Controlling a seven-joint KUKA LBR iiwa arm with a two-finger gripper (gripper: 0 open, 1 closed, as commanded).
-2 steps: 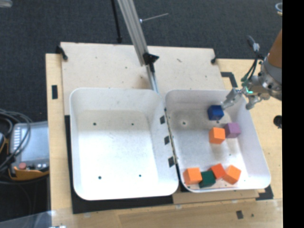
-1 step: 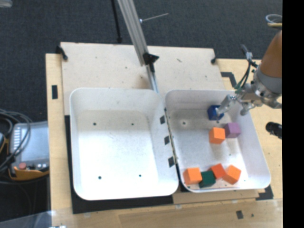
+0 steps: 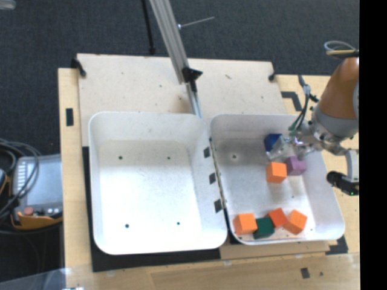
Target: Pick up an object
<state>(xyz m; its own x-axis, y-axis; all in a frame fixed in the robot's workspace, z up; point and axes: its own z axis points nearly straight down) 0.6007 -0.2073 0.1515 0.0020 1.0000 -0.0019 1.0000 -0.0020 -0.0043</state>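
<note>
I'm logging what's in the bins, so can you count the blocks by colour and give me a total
Orange blocks: 4
Green block: 1
Purple block: 1
Blue block: 1
Total: 7, all in the right bin.

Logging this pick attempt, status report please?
Gripper low in right bin, beside blue block. Orange block and purple block crowd close. Nothing visibly held.

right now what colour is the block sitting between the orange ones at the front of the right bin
Dark green block, seen in the camera view.
</note>
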